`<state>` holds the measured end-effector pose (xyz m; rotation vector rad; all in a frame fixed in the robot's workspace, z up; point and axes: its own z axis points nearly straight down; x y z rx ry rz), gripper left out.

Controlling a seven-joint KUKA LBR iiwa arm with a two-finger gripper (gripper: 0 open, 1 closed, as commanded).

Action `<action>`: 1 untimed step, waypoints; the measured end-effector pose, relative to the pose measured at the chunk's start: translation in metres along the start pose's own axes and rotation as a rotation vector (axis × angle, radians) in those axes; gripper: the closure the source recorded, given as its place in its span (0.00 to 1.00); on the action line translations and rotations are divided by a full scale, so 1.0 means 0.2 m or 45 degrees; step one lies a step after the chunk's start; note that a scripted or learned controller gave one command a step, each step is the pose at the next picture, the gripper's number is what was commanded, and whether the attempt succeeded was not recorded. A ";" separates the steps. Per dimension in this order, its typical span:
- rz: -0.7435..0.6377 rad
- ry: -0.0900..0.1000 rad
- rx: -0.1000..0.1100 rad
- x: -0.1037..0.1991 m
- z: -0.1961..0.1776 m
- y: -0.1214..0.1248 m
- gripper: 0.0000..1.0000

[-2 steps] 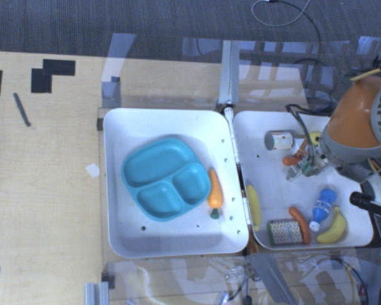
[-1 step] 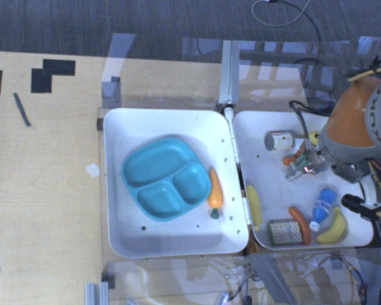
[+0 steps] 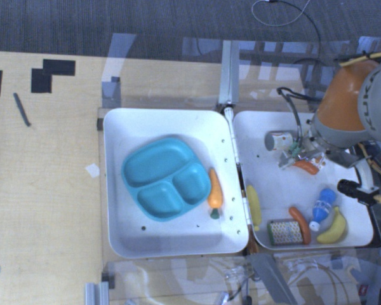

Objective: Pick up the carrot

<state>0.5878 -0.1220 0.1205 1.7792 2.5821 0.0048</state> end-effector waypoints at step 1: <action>-0.109 -0.004 -0.004 -0.01 0.16 0.22 1.00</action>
